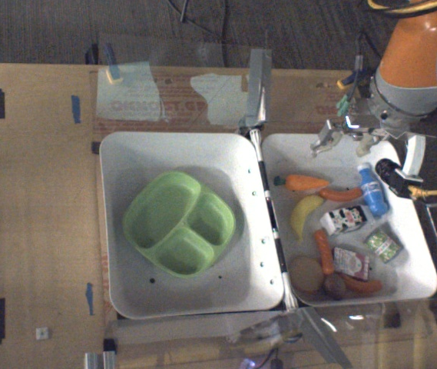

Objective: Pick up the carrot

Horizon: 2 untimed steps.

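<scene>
Approach step: carrot (307,182) not yet grasped.
My tool (333,137) hangs above the right bin's (425,271) far edge, grip unreadable; next, descend toward the carrot.

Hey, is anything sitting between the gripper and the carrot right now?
Nothing visible does. The carrot lies at the top left of the right bin, and the gripper hangs just above and right of it. The banana lies below the carrot.
</scene>
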{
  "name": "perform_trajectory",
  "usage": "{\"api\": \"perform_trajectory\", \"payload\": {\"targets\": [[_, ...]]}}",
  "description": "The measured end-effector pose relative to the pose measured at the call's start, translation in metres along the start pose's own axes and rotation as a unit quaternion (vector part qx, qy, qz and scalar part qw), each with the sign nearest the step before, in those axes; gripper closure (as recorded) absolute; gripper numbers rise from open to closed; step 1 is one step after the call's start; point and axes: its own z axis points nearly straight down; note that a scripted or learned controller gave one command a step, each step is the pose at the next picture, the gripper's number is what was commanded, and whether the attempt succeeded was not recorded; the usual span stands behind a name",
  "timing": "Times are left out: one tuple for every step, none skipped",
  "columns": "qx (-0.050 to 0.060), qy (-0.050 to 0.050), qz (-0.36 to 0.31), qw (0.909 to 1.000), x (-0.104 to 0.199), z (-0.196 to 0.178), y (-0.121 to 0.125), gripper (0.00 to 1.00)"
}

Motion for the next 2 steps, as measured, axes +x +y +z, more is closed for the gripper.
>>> {"api": "perform_trajectory", "payload": {"targets": [[0.0,0.0,-0.017,0.9999,-0.057,0.085,-0.005,0.0],[-0.002,0.0,0.03,0.9995,-0.006,0.148,-0.019,0.0]]}}
